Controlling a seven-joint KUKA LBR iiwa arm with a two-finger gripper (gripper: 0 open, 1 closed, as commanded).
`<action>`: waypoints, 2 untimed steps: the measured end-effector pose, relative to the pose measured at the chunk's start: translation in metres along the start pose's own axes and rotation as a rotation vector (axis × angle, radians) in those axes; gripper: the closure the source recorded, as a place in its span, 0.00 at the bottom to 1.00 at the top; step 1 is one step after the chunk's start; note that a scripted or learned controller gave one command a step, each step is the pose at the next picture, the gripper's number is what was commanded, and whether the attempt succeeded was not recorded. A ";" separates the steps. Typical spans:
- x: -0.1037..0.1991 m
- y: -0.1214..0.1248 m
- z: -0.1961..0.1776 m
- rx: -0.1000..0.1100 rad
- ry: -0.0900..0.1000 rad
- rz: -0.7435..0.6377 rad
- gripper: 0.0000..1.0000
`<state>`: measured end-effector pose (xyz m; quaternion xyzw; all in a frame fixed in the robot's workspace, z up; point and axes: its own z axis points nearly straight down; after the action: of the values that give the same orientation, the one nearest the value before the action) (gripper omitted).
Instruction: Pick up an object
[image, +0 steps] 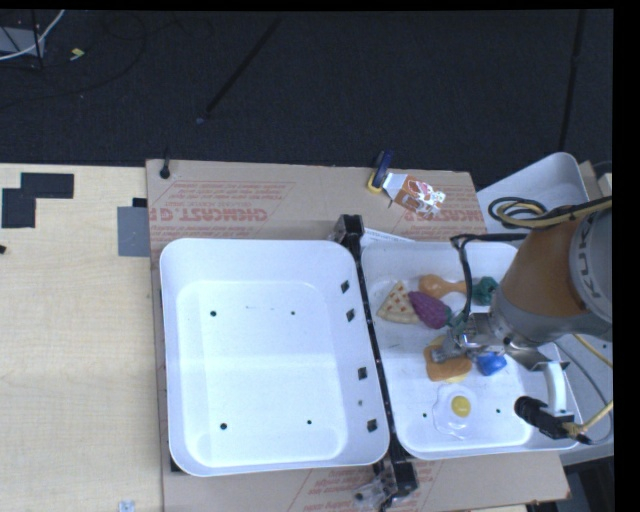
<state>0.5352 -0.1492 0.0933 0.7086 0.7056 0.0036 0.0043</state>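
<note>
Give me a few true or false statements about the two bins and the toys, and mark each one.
1. The toys lie in the right bin. True.
2. The fried egg sits at the far end of its bin, near the cardboard. False: it lies near the front edge, in front of the other toys.
3. The gripper is over the left bin. False: it is low over the right bin, close to the orange block.
4. The purple toy lies right beside the waffle. True.
5. A blue toy lies to the right of the orange block. True.
</note>
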 end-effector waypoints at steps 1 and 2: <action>-0.005 -0.008 -0.053 0.009 0.000 0.000 1.00; -0.068 -0.063 -0.014 0.019 0.001 0.002 1.00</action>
<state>0.4721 -0.2170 0.1063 0.7092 0.7050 -0.0027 -0.0028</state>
